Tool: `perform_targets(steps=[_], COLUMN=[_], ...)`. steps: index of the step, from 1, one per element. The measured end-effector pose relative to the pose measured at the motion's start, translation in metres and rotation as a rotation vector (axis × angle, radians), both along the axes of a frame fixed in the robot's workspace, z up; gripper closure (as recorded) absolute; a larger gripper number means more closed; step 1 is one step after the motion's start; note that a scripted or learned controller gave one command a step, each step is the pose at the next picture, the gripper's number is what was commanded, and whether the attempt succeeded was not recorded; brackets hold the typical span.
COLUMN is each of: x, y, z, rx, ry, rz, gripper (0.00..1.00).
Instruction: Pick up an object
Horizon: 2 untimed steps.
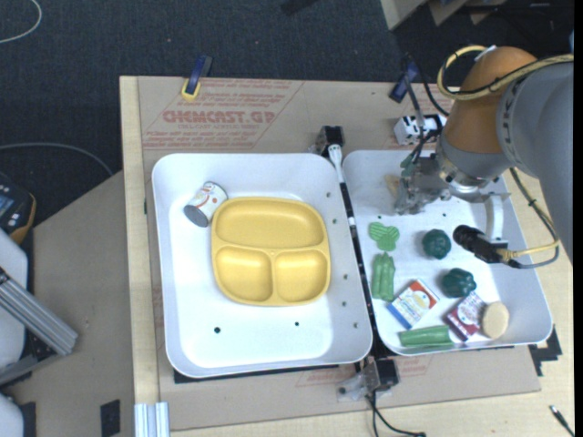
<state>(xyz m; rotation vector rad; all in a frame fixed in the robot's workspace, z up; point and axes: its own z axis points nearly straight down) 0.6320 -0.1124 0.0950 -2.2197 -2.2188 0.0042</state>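
Camera view from above, starting at the left: the left bin (178,299) holds a small white can (204,203) lying on its side in its upper left corner, grey end pointing down and left. Just right of the can, touching or nearly so, a yellow divided plate (271,248) sits flat in the middle of that bin, with one long compartment at the top and two smaller ones below.

The right bin (372,173) lies just beside it across the shared rim. Along its left side are a light green piece (384,236) and, just below it, a longer green vegetable (383,276) lying lengthwise. Further right, a small white carton (413,302) with red and blue print rests tilted, and a green cucumber (424,337) lies along the bottom edge. A dark green ball (436,243) sits near the bin's middle, with a dark green pepper (457,281) below and right of it. A red packet (463,317) lies touching a tan round disc (495,320) at the lower right.

The gripper (412,200) hangs over bare floor in the upper part of the right bin, above and slightly right of the light green piece and apart from it. Whether it is spread or closed cannot be told from this angle. The grey arm (537,116) with its orange band (483,107) comes in from the right.
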Motion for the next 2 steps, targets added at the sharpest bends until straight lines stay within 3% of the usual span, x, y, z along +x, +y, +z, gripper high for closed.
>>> perform_targets(steps=[2], x=[0.001], y=[0.008], z=[0.113], rx=[-0.002], ry=[-0.012], rz=[0.002], gripper=[1.0])
